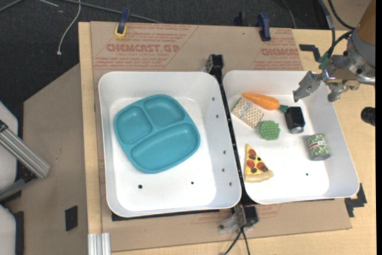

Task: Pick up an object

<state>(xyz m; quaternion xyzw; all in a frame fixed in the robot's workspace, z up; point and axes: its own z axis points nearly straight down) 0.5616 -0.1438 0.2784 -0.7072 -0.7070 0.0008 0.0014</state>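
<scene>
Six small items lie in the right white bin (343,185); the two-finger gripper (319,88) is poised w/ jaws apart, nothing held, above the small black block (294,119). Approach step; descent and closure are judged next.

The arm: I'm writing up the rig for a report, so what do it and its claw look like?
The arm has a grey, rounded body at the right edge. Its claw is grey metal, with two slim angular fingers under a blocky, darker wrist part. Thin dark cables loop beside the arm, above the right bin.
</scene>
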